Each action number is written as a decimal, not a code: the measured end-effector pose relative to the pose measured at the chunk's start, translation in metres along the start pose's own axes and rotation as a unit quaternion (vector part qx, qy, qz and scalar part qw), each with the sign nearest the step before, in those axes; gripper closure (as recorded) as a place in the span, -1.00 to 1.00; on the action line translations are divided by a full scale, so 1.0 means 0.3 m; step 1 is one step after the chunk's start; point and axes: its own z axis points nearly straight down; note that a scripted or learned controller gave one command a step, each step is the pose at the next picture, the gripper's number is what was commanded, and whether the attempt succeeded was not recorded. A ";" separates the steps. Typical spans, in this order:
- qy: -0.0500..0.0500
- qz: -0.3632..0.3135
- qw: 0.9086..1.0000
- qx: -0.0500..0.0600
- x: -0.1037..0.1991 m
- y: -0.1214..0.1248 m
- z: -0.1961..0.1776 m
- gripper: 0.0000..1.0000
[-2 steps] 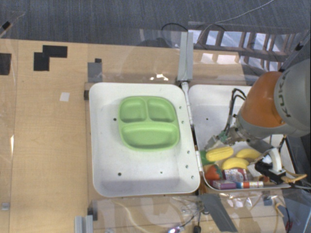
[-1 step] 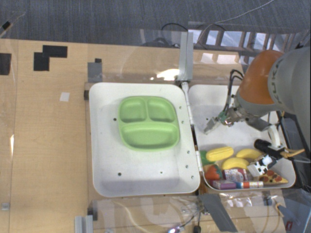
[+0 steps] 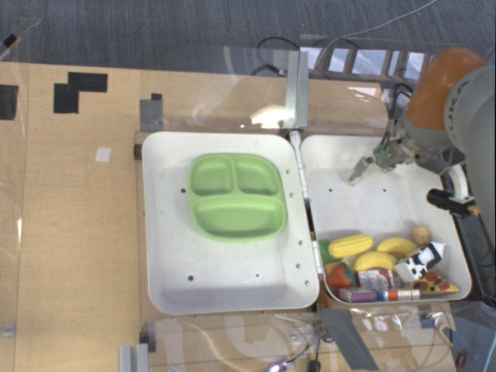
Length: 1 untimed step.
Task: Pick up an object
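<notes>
Heaped along the near end of the right bin (image 3: 364,208): toy food and small items, touching one another. Leftmost, a yellow corn cob (image 3: 349,246), with a banana (image 3: 397,246) just to its right and a second yellow piece (image 3: 374,260) nearer. Below the corn, a red piece (image 3: 338,276); beside that, a small box (image 3: 378,278). Further right, a black-and-white cow-patterned toy (image 3: 418,263), a pizza slice (image 3: 439,287) at the near right corner, and a small brown ball (image 3: 421,233) just beyond the cow toy.

Well apart from that heap, over the bin's bare far end, the gripper (image 3: 368,167), slanting down and to the left. Spread or pressed together: cannot tell.

Behind it, reaching in from the right, the grey arm (image 3: 465,122) with its orange band.

In the left bin (image 3: 167,231), a green divided plate (image 3: 236,196), flat and roughly central.

Under both bins, the wooden bench (image 3: 70,231), with black patches (image 3: 79,90) at its far left.
</notes>
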 end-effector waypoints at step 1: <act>-0.001 0.021 1.000 0.003 0.117 0.072 0.000 -1.00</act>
